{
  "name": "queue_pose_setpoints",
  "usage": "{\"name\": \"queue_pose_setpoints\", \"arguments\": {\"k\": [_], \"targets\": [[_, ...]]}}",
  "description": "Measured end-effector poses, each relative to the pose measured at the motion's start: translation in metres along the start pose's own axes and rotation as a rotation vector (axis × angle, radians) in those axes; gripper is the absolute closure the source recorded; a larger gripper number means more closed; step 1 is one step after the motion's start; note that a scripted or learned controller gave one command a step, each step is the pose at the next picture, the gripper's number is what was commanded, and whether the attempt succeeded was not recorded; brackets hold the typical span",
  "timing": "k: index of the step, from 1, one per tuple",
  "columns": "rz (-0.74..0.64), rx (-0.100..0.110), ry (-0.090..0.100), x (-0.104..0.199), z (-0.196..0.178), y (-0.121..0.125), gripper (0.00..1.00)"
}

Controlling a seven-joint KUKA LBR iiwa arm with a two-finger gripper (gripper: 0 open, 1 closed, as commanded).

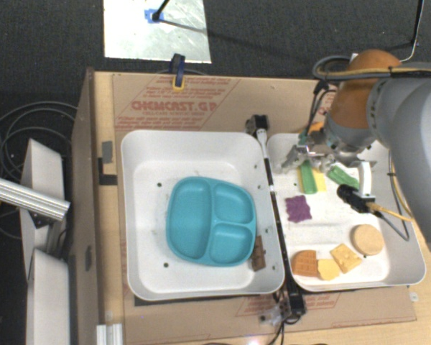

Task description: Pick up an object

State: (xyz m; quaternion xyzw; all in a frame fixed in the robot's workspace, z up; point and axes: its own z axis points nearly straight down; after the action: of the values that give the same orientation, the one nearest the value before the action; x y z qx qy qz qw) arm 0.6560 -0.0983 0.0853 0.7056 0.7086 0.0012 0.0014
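Over the far end of the right bin (330, 228), my gripper (323, 160) hangs low above a small cluster of toy pieces, with the grey wrist and its orange band hiding most of what is underneath. From this slant I cannot tell whether the gripper is apart or together, and nothing shows clamped in it, so I judge the pick not yet made: this looks like the approach or descent onto a target. The likeliest targets are the yellow-green stick (309, 182), which pokes out just below the gripper on the side toward the left bin (144, 185), and the green piece (343, 175) just beside it, partly under the wrist. The purple lump (297, 208) lies a little nearer the camera, apart from both. Further forward sit the round tan disc (367, 238), the orange wedge (304, 263) and the yellow chunks (337, 261), close together near the front wall. The left bin bears a teal divided plate (210, 220) with a brown scrap (258, 254) at its edge. Next I would need to centre on one stick, straddle its narrow width so as not to catch its neighbour as well, close firmly, then lift straight up.
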Motion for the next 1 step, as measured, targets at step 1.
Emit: {"name": "queue_pose_setpoints", "arguments": {"k": [1], "targets": [[-0.002, -0.003, 0.000, 0.0003, -0.0113, 0.0011, 1.00]]}}
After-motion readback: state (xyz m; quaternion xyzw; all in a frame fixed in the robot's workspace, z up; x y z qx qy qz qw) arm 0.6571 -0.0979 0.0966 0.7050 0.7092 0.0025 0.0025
